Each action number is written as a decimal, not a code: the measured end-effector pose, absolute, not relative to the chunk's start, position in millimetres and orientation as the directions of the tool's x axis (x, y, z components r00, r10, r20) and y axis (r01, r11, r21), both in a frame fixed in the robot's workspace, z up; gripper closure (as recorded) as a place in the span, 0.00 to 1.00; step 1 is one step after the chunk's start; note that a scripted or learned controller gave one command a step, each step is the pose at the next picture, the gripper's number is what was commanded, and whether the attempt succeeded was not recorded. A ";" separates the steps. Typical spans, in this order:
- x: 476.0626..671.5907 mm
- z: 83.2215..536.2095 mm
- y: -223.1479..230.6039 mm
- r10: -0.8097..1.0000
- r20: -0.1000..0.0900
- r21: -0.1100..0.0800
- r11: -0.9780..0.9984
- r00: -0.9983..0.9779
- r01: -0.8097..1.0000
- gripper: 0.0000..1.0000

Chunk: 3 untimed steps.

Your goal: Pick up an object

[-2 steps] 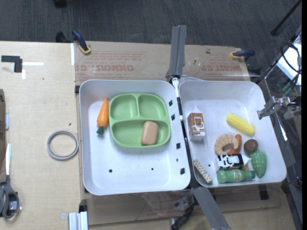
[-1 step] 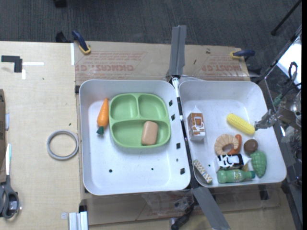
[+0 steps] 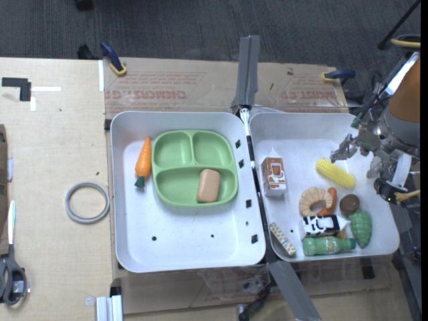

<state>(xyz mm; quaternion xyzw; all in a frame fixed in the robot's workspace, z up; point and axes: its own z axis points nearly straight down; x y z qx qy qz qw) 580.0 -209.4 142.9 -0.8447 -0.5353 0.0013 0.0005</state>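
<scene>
My gripper hangs over the right bin's far right side, open, with nothing between its fingers. Just below and left of it lies a yellow corn cob. The same bin holds a small orange-and-white carton, a tan pretzel-like piece, a brown ball, a knobbly green fruit, a green bottle, a black-and-white item and a cracker bar. In the left bin a carrot lies beside a green divided plate that carries a tan bread piece.
A metal divider runs between the bins at the back. On the wooden bench to the left lie a grey tape ring and scissors. Blue-and-yellow clamps hold the cardboard behind the bins.
</scene>
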 end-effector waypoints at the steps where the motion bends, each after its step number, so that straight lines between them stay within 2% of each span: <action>1: 576.6 107.7 -202.9 0.960 0.001 -0.004 -0.279 0.279 0.960 0.00; 2: 589.0 91.8 -201.1 0.972 0.005 -0.002 -0.233 0.233 0.972 0.00; 3: 589.0 101.2 -202.5 0.973 0.001 -0.001 -0.233 0.233 0.973 1.00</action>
